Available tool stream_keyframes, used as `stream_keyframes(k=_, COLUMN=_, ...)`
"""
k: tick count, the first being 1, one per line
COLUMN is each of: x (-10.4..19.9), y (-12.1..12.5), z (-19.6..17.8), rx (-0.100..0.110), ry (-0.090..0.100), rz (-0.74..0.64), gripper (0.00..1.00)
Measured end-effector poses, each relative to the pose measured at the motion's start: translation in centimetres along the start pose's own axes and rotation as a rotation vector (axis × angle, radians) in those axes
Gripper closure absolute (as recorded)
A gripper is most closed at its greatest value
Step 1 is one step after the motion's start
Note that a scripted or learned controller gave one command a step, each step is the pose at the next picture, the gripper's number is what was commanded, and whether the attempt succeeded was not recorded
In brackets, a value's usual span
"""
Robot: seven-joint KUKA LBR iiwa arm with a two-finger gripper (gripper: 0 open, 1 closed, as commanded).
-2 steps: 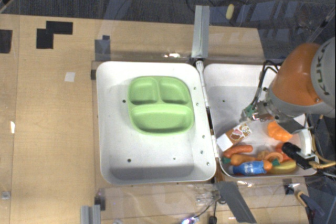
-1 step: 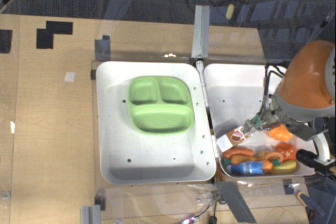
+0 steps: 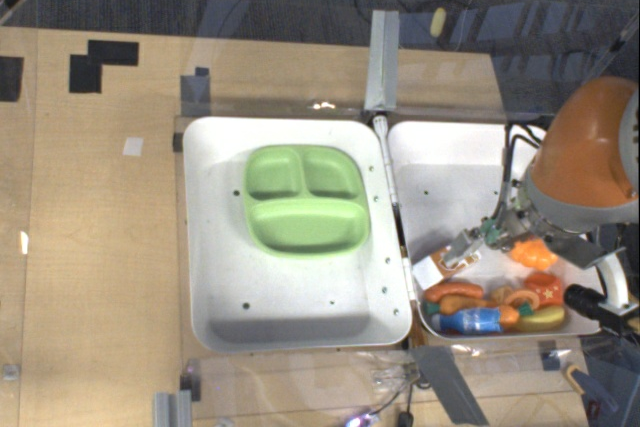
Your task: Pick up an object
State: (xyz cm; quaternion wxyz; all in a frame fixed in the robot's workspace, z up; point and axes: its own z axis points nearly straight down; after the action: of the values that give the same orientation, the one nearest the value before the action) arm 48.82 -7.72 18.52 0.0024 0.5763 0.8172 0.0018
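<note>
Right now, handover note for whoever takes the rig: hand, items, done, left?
Hand: low inside the right bin, just above the toy pile; whether it grips anything cannot be told.
Items: toy pile crowded along the right bin's near edge, including a blue bottle, a hot dog and orange pieces.
Left bin: holds a green divided plate.
Done: arm is down at the pile.
Left: confirm a grasp and lift one item clear.
</note>
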Motion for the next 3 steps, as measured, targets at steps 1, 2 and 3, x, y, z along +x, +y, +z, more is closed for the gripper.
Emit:
stream_keyframes(k=1, x=1.9, y=0.7, z=-2.6, rx=-0.001, ry=-0.001, rz=0.069, gripper=0.00)
stream_keyframes(k=2, x=-1.4, y=2.9, z=0.1, rx=0.001, ry=-0.001, rz=0.240, gripper=0.00)
stream_keyframes(k=3, x=-1.7, y=1.1, z=8.0, rx=-0.002, ry=0.000, rz=0.262, gripper=0.00)
